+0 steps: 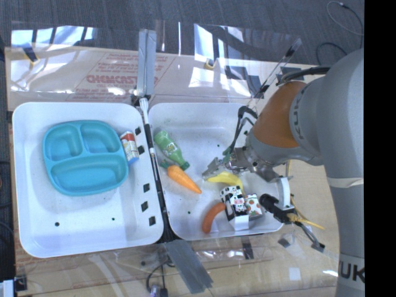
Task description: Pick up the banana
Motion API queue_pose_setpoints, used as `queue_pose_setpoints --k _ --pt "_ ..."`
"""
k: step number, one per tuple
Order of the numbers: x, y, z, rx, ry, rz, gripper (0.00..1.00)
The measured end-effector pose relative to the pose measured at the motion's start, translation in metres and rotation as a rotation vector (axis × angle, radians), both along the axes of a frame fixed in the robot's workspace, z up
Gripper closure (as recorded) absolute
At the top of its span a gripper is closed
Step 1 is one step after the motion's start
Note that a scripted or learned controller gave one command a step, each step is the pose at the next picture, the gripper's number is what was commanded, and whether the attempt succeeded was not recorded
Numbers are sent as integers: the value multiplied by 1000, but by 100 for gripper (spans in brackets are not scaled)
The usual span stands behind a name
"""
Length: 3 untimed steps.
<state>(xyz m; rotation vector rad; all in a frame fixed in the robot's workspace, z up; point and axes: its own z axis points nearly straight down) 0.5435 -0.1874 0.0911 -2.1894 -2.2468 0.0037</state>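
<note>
Two-finger metal gripper sits low in the right bin, directly above the left end of the yellow banana; can't tell if it's clenched or released, and no banana visible between the fingers. Grey arm with orange band comes in from the right, over the right bin's far-right side.

Left shallow white bin: blue plastic divided tray at the upper middle, small red-and-white can touching its right edge.

Right shallow white bin: green plastic bottle at upper left, orange carrot just below it, tilted. Banana lies mid-bin, right of the carrot. Black-and-white cow-print carton just below the banana, small white box beside it, orange-red sausage-shaped toy to the left near the front wall.
</note>
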Motion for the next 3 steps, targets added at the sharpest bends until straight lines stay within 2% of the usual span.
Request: queue_pose_setpoints --k 1,2,3 --pt "2 1 11 -1 -4 5 100" --pt "24 70 111 0 -4 38 100" --pt "24 69 111 0 -3 38 0"
